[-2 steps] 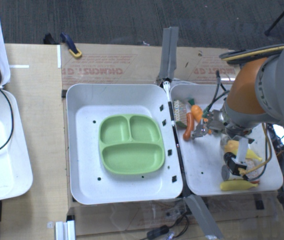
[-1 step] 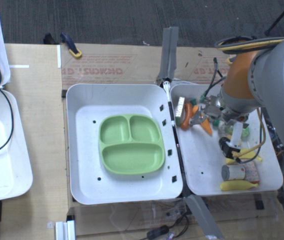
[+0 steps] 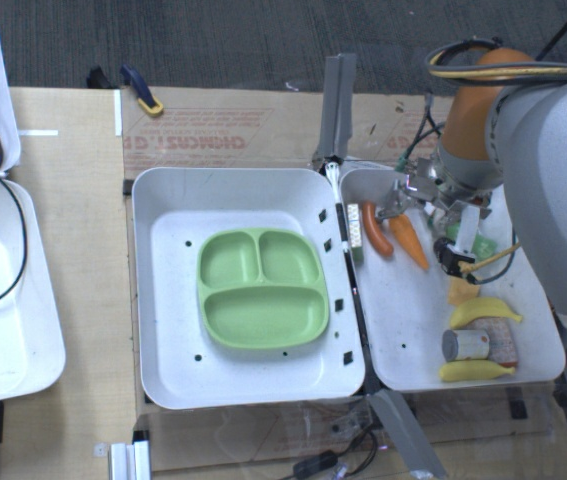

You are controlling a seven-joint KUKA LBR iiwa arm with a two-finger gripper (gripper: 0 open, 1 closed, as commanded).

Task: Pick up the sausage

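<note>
Lying together: one sausage (image 3: 377, 231), one carrot (image 3: 409, 241)

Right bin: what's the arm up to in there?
The arm's gripper sits low over the far end of the right bin, close to the reddish sausage and the carrot lying side by side. The sausage rests on the bin floor, not lifted. A banana, a can and more yellow fruit lie nearer the front. The green divided plate sits in the left bin.

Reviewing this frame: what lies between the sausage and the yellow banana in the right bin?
The camera view shows the carrot beside the sausage, then bare bin floor toward the banana.
</note>
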